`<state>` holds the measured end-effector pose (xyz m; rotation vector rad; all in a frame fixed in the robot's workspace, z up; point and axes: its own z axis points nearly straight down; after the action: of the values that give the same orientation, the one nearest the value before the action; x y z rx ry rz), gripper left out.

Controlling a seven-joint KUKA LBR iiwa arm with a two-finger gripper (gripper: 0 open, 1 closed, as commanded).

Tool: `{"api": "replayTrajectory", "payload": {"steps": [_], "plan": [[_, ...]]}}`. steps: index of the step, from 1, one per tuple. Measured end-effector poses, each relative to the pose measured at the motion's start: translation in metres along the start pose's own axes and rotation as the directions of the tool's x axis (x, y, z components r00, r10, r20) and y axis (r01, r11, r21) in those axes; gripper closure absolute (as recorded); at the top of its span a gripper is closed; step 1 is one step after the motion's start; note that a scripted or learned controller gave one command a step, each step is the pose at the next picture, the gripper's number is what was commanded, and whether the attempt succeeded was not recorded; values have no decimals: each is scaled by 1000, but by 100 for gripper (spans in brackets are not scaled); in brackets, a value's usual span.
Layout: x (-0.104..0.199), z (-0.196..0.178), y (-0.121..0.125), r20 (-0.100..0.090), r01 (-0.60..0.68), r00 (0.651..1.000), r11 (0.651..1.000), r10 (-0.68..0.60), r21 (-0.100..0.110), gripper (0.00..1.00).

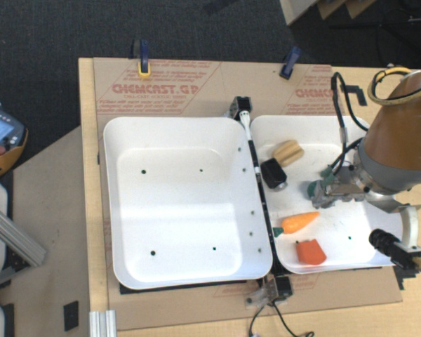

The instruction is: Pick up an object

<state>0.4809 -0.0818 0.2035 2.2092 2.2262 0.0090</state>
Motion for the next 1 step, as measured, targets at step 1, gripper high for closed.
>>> {"api": "replayTrajectory", "payload": {"steps": [1], "plan": [[17, -147, 7, 2, -2, 1000, 1000, 2, -10, 100]]}}
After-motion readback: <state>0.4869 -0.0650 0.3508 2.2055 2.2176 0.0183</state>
